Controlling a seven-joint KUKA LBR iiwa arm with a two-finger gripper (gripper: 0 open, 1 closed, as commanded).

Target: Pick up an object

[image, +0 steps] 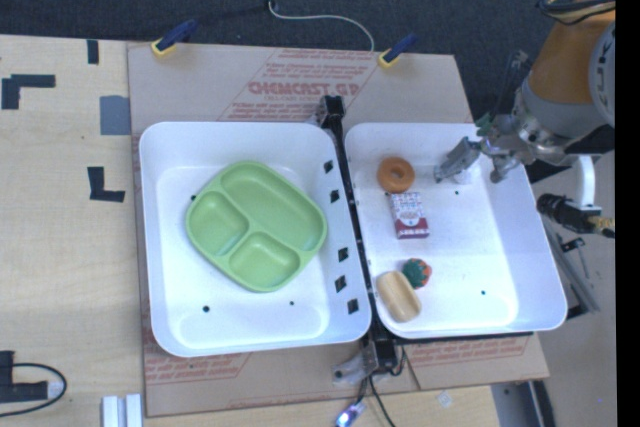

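Note:
The right bin (pixel 520 305) holds a brown doughnut (pixel 396 174) at its far left. Below it lies a small red and white packet (pixel 408 214). Nearer the front sit a red and green strawberry-like toy (pixel 416 272) and a tan bread roll (pixel 397 296). My gripper (pixel 478 161) hovers over the bin's far right part, to the right of the doughnut and apart from it. Its two grey fingers (pixel 456 161) are spread open and nothing sits between them.
The left bin (pixel 160 215) holds a light green divided plate (pixel 256 225). A black divider with clips (pixel 340 205) runs between the two bins. Cardboard lies under the bins, held by clamps at the back.

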